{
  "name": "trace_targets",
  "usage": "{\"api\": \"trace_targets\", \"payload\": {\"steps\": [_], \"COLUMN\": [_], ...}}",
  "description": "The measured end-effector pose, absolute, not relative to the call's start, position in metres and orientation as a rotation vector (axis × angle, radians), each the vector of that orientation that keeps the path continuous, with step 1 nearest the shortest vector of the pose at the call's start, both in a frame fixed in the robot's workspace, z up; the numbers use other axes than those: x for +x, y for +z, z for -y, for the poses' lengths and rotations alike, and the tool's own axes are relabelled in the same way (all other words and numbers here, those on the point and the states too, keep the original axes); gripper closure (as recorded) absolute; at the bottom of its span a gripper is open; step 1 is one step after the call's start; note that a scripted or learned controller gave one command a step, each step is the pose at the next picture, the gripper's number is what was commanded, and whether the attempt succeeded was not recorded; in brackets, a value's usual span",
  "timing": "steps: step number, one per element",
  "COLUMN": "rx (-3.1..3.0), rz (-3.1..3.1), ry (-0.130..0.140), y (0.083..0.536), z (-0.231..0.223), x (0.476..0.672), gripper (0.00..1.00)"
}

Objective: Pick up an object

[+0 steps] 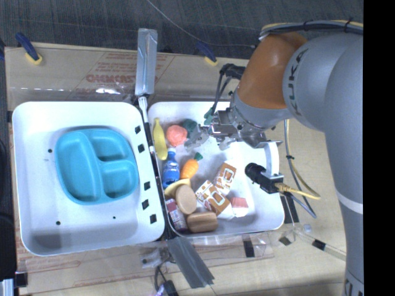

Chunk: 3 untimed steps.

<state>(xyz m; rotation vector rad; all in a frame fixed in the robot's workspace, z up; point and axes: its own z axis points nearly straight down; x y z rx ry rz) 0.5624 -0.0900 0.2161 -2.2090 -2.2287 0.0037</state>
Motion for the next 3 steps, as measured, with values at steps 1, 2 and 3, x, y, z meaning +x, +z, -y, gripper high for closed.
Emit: {"api": "trace_targets", "payload": {"steps": [1, 2, 3], "rx": [-2.200, -2.029, -2.029], "rz": [2.249, 2.396, 2.396], "ry": [-0.005, 0.000, 0.000], "y": [0.106, 0.092, 0.092], "z": [0.094, 0.107, 0.107], "x": [0.573, 0.551, 0.551], "gripper": [0.00, 0.00, 0.00]}}
